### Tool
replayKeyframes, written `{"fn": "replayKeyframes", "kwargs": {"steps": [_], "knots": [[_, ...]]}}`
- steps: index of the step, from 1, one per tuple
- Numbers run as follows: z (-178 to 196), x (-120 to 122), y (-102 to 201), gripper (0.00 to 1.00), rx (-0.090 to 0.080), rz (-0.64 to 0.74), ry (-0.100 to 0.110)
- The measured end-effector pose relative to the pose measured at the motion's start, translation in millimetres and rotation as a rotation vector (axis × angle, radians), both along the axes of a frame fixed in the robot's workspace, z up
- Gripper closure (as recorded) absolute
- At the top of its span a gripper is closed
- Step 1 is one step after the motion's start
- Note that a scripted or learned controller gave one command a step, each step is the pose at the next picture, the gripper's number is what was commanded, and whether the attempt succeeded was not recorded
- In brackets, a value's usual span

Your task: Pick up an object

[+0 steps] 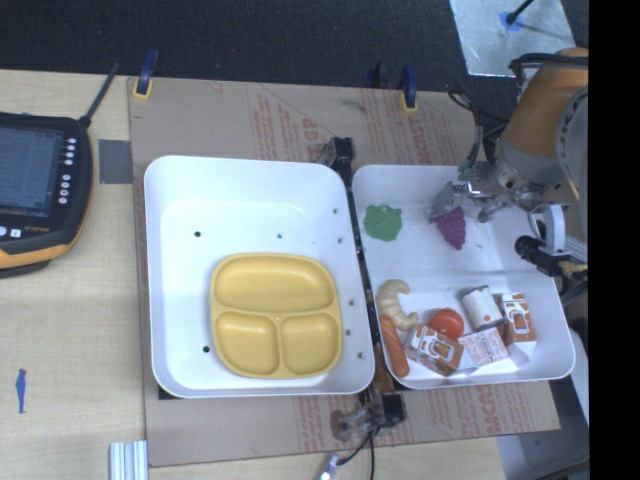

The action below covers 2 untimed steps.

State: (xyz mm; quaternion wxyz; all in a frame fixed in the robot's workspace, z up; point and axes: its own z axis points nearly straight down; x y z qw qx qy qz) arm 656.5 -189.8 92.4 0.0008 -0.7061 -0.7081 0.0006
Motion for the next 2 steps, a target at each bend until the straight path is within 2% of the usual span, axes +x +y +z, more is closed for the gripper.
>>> {"fn": "replayKeyframes", "kwargs": {"steps": [1, 2], "knots": [[79, -53, 9, 0.00, 0.000, -0.001, 0.001], [-1, -3, 35, 0.00, -0.001, 0.002, 0.002]]}}
